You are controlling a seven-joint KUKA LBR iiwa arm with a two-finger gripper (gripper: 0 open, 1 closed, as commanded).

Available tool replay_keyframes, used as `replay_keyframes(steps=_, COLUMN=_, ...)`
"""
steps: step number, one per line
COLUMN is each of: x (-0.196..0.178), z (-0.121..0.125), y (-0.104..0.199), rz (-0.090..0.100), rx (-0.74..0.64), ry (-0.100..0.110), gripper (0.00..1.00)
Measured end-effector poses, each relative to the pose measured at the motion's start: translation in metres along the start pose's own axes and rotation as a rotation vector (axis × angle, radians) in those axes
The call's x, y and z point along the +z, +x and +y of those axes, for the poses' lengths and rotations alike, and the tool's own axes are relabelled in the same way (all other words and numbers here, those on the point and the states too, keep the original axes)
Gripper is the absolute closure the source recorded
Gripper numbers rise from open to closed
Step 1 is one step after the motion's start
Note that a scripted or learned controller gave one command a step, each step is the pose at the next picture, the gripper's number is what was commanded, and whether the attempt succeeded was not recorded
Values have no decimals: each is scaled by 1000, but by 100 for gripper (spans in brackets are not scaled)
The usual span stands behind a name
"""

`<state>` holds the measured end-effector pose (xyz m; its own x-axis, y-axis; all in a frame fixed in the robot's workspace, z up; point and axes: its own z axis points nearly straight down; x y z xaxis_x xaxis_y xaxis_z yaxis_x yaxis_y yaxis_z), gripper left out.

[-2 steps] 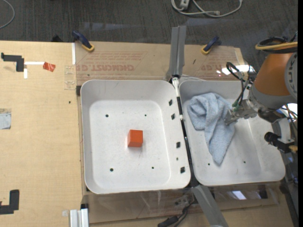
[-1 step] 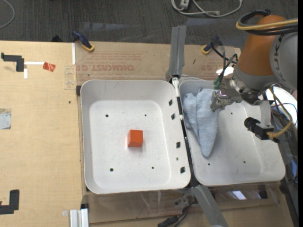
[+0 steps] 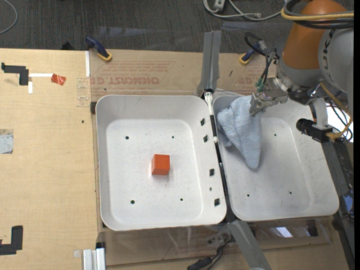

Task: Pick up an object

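Observation:
A pale blue cloth (image 3: 243, 133) drapes in the upper left part of the right bin (image 3: 298, 190), its left edge close to the wall between the bins. Its top corner is drawn up into a peak that ends between the fingers of my gripper (image 3: 256, 106), which is shut on it. The arm comes in from the upper right, its orange band (image 3: 315, 21) above the wrist. A small red-orange cube (image 3: 161, 165) sits alone near the middle of the left bin (image 3: 112, 167), far from the gripper.
The two bins meet along a dark hinge strip (image 3: 214, 151). Cables and a black fitting (image 3: 315, 129) hang off the arm over the right bin's far right side. Cardboard (image 3: 146, 75) lies behind the bins, and a wooden board (image 3: 39, 162) lies to the left.

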<state>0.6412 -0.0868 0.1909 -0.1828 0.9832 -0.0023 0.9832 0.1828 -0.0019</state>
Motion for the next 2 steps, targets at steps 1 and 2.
replay_keyframes(steps=1, x=0, z=21, y=20, rz=0, rx=-4, ry=-1, gripper=100)
replay_keyframes(steps=2, x=-9, z=21, y=19, rz=-3, rx=-6, ry=1, gripper=100)
